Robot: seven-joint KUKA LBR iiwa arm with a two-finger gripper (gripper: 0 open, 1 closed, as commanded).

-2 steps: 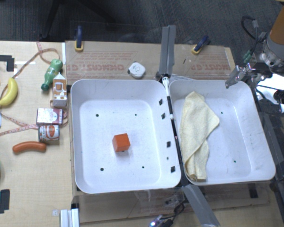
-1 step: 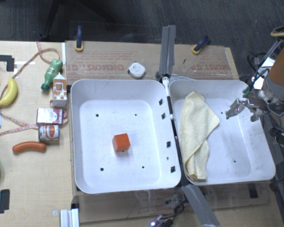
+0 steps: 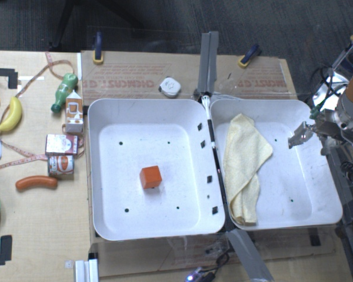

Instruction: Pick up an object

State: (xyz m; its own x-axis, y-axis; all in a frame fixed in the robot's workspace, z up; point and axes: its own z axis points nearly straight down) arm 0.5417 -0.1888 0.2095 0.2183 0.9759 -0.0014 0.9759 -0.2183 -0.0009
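Orange block (image 3: 150,177) lies mid-floor in the left bin (image 3: 106,157), apparently light, rigid and best pinched across opposite flat faces; tool (image 3: 299,136) hovers over the right bin (image 3: 306,175), its opening cannot be told.

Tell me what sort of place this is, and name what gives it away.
Probably a robotics lab bench set up for grasping trials. Two shallow white bins sit side by side on clamped cardboard, one holding an orange block, the other a yellow towel. Toy foods, like a banana, lie alongside.
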